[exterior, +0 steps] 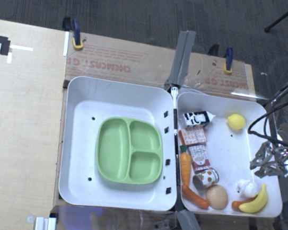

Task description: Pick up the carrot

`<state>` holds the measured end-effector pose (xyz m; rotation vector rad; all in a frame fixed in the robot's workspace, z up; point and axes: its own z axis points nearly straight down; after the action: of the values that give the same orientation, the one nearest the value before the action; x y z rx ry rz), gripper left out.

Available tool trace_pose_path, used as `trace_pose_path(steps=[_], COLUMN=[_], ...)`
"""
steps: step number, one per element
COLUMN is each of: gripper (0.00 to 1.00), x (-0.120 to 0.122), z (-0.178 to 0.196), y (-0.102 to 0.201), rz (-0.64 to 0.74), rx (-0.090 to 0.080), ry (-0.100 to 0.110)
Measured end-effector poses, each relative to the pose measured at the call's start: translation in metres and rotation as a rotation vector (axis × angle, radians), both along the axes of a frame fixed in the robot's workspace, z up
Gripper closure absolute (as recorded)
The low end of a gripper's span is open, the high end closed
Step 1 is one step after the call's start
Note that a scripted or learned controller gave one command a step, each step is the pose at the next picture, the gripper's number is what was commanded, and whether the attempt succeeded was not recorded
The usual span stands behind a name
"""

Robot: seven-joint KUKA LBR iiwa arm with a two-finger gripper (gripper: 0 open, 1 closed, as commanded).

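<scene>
The carrot point(184, 169) is a slim orange piece lying lengthwise along the left wall of the right bin point(241, 107), just below some snack packets. My gripper point(268, 159) shows as a grey metal shape over the bin's right side. It is well to the right of the carrot and not touching it, and dark cables run up from it.
The right bin also holds a lemon point(235, 121), snack packets point(196, 145), a brown egg point(217, 196), an orange-red sausage-like piece point(195, 198), a banana point(254, 200) and a small white object point(246, 187). A green divided plate point(129, 151) sits in the left bin point(77, 128).
</scene>
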<state>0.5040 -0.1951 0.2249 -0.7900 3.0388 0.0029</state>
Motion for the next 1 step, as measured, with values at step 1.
trace_pose_path(steps=[1], gripper=[1.00], x=[-0.0058], z=[0.0138], y=[-0.0259], rz=[0.446], rx=[0.000], ry=[-0.003])
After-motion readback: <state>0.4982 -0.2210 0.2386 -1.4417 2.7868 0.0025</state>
